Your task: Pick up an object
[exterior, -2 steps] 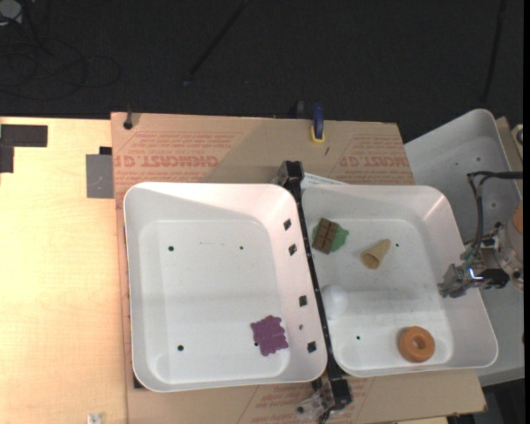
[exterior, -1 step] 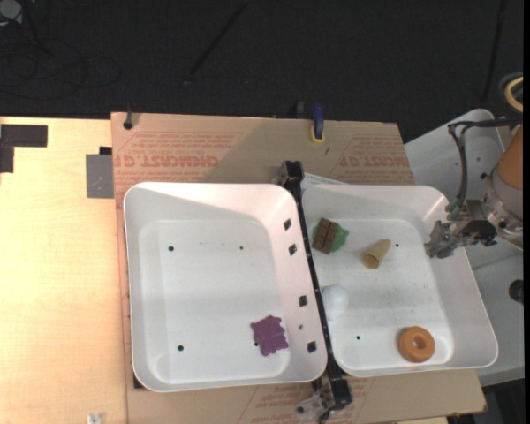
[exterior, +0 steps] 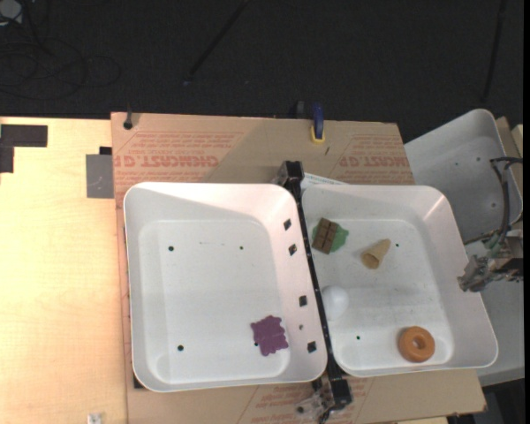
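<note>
Approach stage: my gripper [exterior: 488, 272] waits outside the right bin's [exterior: 450, 210] right edge; finger state I cannot tell. Next, I'd descend over the doughnut [exterior: 416, 344] near its front edge.

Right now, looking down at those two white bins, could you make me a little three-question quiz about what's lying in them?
1. True or false: the purple piece lies in the left bin.
2. Which lies nearest the right bin's front edge? A) tan cone B) orange ring C) brown-and-green block
3. What colour is the ball beside the divider?

Key: 1 true; 2 B; 3 white.
</note>
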You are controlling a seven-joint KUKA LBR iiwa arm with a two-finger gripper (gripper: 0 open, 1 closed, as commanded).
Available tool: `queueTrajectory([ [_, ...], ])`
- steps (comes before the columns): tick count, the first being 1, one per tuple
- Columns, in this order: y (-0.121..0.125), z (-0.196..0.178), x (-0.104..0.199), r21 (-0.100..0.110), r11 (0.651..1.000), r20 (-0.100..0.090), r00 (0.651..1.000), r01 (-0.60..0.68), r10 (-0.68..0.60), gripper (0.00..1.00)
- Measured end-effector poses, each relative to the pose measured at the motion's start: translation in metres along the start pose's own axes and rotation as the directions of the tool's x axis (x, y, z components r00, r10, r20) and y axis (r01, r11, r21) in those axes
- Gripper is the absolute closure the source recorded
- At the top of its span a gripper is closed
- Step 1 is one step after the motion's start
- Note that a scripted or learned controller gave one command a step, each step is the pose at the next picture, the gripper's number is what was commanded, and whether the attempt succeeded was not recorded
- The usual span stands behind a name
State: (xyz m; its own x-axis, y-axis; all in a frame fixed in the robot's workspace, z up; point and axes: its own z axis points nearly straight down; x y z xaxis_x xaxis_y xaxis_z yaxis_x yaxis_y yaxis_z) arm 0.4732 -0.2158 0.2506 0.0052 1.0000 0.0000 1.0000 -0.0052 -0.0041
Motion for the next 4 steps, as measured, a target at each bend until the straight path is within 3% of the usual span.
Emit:
queueTrajectory([
  [1,0.004,-0.069,0.062,-0.009,1.0,-0.001,1.0,0.012,-0.012,1.0],
  [2,0.0,0.096,0.028,0.01,1.0,-0.004,1.0,0.002,-0.002,1.0],
  [3,0.074,0.054,0.051,-0.009,1.0,0.001,1.0,0.01,-0.01,1.0],
  [4,0.003,0.026,0.065,0.001,1.0,-0.003,1.0,0.002,-0.002,1.0],
])
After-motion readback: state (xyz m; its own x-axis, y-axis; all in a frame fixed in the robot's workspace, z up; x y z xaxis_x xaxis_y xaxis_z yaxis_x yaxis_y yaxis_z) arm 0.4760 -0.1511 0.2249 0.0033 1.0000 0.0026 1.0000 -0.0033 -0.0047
